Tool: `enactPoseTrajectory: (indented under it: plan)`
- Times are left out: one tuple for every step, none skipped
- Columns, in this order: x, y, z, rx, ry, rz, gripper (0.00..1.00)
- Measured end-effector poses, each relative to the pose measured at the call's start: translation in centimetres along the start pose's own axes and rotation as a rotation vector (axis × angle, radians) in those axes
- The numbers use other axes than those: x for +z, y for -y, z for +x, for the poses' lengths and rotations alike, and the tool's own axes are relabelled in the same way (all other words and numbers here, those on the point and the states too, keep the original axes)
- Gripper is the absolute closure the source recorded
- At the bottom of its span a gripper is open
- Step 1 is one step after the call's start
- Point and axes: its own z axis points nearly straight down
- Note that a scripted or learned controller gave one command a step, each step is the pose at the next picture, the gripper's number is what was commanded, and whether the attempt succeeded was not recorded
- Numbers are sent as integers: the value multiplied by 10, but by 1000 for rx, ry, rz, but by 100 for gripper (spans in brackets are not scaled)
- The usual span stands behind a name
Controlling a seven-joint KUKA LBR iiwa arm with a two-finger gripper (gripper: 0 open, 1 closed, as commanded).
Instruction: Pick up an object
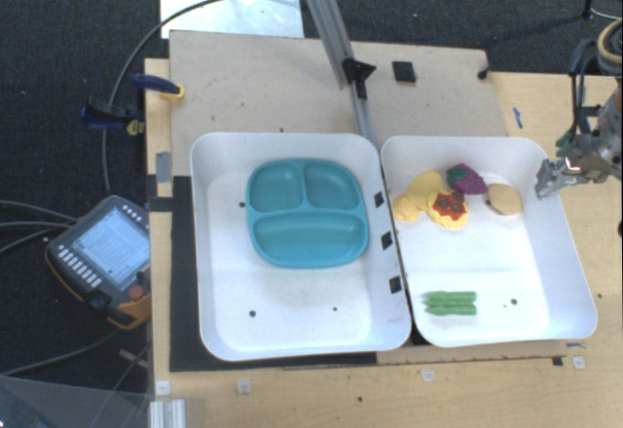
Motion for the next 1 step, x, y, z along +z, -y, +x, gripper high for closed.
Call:
enactPoseTrajectory:
  plan:
    - [2,0,56,-3,-1,3,100]
